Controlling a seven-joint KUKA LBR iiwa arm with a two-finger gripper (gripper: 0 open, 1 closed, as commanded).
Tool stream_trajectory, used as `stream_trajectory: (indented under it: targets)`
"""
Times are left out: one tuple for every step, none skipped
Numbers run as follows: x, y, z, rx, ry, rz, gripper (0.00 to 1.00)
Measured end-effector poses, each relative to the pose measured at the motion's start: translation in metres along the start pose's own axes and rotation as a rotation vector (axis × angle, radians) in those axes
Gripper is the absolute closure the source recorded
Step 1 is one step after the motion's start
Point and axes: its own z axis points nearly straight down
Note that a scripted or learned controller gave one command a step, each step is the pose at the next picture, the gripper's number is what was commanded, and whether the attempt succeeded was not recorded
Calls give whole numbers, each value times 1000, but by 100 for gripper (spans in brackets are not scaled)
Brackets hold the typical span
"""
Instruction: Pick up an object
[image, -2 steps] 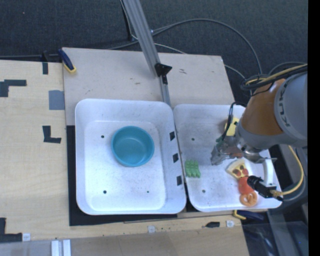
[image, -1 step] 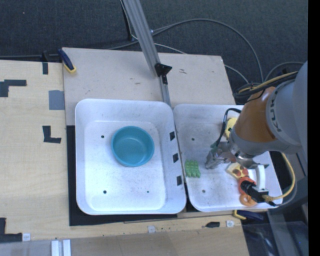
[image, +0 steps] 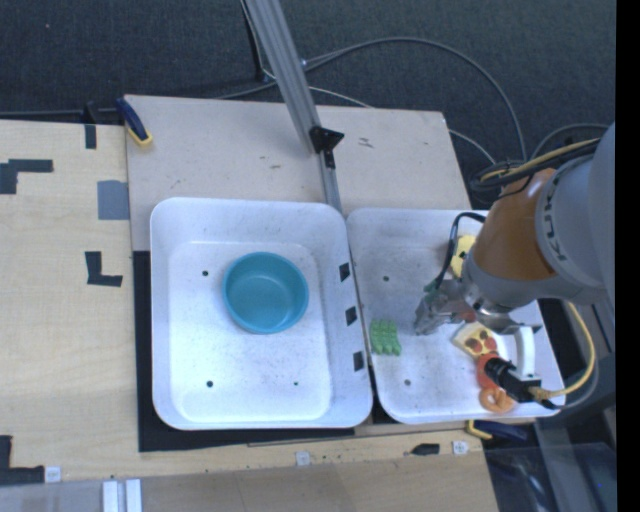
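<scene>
- Standing by the surface (image: 250, 140) here: the arm (image: 520, 240) is down low in the right bin (image: 400, 250), and the pincer (image: 433, 312) sits just above the bin floor, roughly mid-bin.
- Looks to me like the approach/reach step of the pick. Nothing is lifted yet as far as I can see.
- Pincer state: honestly can't tell. It's a dark clump from this angle, and I can't make out anything caught in it.
- Closest candidate is the little green block (image: 385, 337), lying flat on the bin floor to the pincer's left and a bit nearer the front edge. Near it, but apart, not touching.
- There's also some orange and red stuff (image: 487, 372) in the right bin's front corner, on the other side of the pincer, plus something yellow (image: 461, 252) half hidden behind the wrist.
- The blue bowl (image: 265, 291) sits alone in the left bin (image: 180, 400), well away.
- My guess for the next move: slide over the green block, drop straight down, then squeeze. It's small and low, so a miss seems pretty possible.
</scene>
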Motion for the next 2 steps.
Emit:
stream_trajectory:
  targets:
    - [-2,3,-42,1,0,0,100]
    - [-2,8,-84,1,1,0,100]
